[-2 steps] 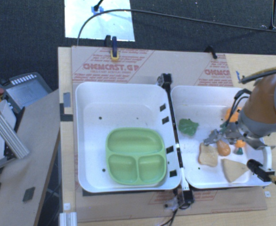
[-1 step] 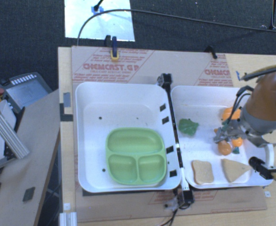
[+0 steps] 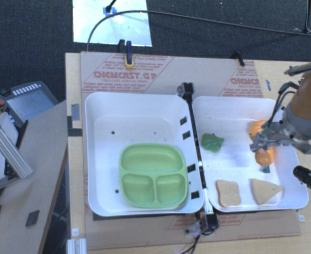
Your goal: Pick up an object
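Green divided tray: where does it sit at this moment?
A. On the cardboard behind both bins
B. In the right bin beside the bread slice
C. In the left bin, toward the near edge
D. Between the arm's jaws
C: the green divided tray lies flat on the floor of the left bin, near its front wall, while the bread slice and the other food pieces are in the right bin.
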Controlling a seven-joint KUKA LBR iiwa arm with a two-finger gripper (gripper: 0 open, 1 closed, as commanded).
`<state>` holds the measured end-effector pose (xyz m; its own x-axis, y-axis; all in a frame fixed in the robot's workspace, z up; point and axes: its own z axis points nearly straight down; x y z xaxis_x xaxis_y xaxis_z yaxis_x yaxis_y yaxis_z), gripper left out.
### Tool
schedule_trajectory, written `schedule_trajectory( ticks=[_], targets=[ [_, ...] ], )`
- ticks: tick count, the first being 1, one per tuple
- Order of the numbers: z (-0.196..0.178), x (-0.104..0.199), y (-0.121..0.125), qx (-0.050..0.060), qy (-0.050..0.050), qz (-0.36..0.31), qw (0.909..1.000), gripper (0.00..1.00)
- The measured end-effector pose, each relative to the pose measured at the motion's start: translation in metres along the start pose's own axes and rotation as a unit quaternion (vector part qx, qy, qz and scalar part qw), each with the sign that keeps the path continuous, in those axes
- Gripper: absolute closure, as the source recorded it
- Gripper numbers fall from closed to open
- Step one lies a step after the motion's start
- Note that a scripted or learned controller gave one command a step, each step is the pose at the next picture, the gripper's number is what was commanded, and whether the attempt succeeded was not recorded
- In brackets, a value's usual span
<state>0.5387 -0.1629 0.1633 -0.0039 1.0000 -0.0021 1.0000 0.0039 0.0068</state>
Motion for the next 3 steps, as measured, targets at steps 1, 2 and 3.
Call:
schedule_trajectory(
  ticks=[1, 2, 3],
  targets=[
    [-0.054, -0.001, 0.003, -0.001, 0.000, 0.000, 1.0000, 1.00],
    [-0.049, 0.049, 0.006, 0.003, 0.002, -0.003, 1.0000, 1.00],
    [-0.047, 0.111, -0.001, 0.003, 0.002, -0.003, 1.0000, 1.00]
  ],
)
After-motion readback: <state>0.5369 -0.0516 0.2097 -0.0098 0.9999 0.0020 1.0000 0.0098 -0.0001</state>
